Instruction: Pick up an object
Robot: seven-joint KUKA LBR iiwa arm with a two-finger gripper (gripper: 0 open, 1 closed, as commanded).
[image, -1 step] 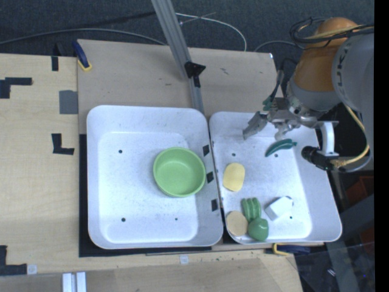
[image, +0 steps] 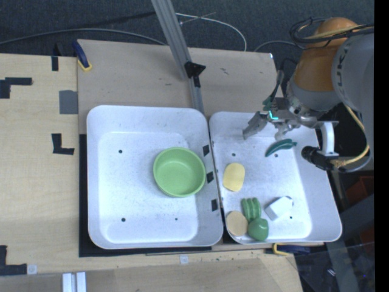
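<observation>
My gripper (image: 268, 131) hangs over the far part of the right bin (image: 320, 193), its fingers spread open with nothing between them. A small teal curved piece (image: 281, 146) lies on the bin floor just below and to the right of it. Nearer the front lie a yellow oval piece (image: 234, 177), a ridged green piece (image: 250, 207), a green ball (image: 259, 229), a tan disc (image: 236, 224) and a white block (image: 279, 208). A green bowl (image: 179, 172) stands upright in the left bin (image: 97, 175).
A slanted grey metal pole (image: 176, 38) ends at a black clamp by the far rim between the bins. Cables (image: 219, 26) run across the dark floor behind. A blue-and-yellow clip (image: 82, 56) sits at the bench's far left corner.
</observation>
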